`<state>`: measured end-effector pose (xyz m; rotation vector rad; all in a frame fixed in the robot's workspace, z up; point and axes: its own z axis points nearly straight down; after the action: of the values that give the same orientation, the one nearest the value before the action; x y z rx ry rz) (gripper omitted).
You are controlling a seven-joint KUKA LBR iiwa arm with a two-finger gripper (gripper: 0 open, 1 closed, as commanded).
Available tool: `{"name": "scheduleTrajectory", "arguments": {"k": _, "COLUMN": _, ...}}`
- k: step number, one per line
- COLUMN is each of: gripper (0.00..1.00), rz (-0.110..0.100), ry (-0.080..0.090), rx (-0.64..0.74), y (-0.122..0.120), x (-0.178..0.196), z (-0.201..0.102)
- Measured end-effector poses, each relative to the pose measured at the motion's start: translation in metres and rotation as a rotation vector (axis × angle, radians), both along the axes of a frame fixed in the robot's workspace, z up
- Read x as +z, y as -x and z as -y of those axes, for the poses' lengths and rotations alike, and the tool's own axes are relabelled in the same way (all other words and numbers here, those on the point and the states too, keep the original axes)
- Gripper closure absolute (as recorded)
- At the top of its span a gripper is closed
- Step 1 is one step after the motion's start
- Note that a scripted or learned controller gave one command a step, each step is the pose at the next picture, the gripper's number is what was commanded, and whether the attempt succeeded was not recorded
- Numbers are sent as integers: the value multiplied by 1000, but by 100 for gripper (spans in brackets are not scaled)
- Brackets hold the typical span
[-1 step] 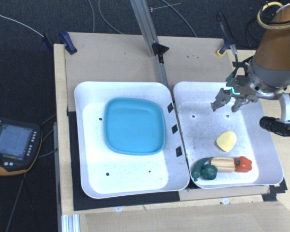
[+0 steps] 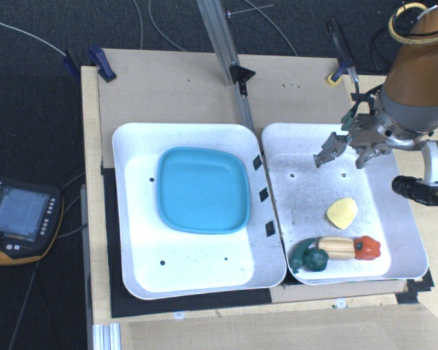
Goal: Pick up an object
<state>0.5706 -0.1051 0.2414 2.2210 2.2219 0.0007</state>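
Tool (image 2: 344, 154) hangs open and empty above the right bin (image 2: 401, 217); you are on the approach. Next, lower onto the yellow piece (image 2: 342, 212) just below it.

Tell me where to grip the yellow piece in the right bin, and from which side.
Grip the yellow piece across its narrower width, coming straight down from above. It lies flat and apart from the other items, with bare bin floor all round it, so the gripper, fingers spread, should fit either side.

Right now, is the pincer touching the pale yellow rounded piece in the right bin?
Apart. The camera view shows bare white bin floor between the pincer and the pale yellow rounded piece.
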Motion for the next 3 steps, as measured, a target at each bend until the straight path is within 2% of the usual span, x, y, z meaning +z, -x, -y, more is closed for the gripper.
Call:
{"name": "scheduleTrajectory", "arguments": {"k": 1, "gripper": 0, "rz": -4, "ry": 0, "rx": 0, "y": -2, "x": -49, "z": -10}}
{"name": "scheduleTrajectory", "arguments": {"k": 3, "gripper": 0, "rz": -5, "ry": 0, "rx": 0, "y": 0, "x": -143, "z": -10}}
